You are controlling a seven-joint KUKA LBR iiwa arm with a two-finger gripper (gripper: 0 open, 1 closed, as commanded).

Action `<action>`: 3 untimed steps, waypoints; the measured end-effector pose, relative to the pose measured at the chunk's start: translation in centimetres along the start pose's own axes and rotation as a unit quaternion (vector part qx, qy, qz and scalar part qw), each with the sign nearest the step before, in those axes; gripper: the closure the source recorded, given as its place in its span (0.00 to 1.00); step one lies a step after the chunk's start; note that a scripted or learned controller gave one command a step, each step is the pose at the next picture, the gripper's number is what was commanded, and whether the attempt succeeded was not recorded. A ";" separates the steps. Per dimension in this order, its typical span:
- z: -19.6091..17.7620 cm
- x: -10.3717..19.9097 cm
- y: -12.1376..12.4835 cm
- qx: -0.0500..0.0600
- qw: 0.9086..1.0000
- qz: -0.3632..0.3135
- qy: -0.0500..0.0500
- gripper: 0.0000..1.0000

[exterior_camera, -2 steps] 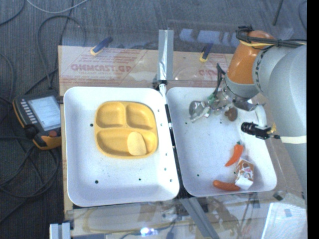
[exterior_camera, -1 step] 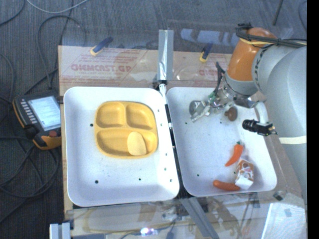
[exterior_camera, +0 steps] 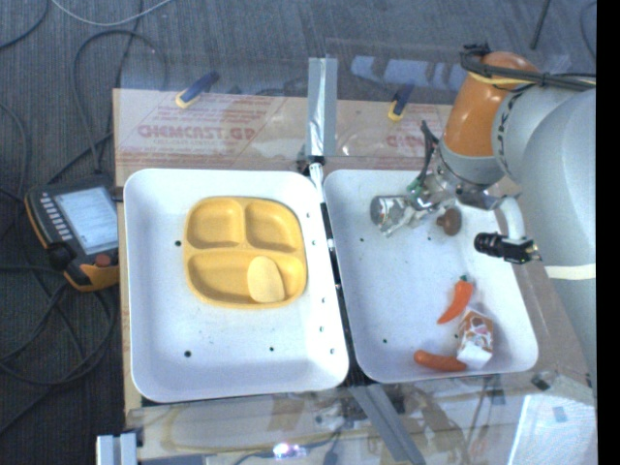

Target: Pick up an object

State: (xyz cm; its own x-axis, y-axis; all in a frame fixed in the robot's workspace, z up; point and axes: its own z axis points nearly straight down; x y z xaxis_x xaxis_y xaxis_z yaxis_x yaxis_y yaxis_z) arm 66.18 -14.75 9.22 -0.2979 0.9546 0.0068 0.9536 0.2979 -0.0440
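Observation:
In the right bin (exterior_camera: 387, 308), my gripper (exterior_camera: 422, 196) is low over the far end, below the orange wrist band (exterior_camera: 478, 114). A crumpled silver can (exterior_camera: 389, 209) lies right at the gripper's left side, touching or nearly touching it. A small brown round item (exterior_camera: 449, 222) rests just right of the gripper. Nearer the front lie an orange carrot-like piece (exterior_camera: 455, 301), a small white and orange carton (exterior_camera: 476, 337) and a red sausage-shaped item (exterior_camera: 439, 361).
The left bin (exterior_camera: 155, 289) holds a yellow divided plate (exterior_camera: 232, 231) with a pale oval piece (exterior_camera: 264, 279) in its front compartment. A metal rail (exterior_camera: 321, 105) stands between the bins at the back. A black knob (exterior_camera: 504, 246) juts from the arm.

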 end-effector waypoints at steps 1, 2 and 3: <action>-9.2 8.6 2.9 -0.020 0.998 0.057 -0.002 1.00; -9.2 8.5 2.9 -0.021 0.998 0.058 -0.003 0.00; -2.9 0.7 -3.9 -0.020 0.992 0.128 -0.002 0.00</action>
State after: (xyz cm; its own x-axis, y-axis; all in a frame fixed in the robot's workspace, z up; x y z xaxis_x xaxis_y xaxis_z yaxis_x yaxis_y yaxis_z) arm 62.35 -15.26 12.27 -0.0463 0.9989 -0.0031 0.9989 0.0463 -0.0038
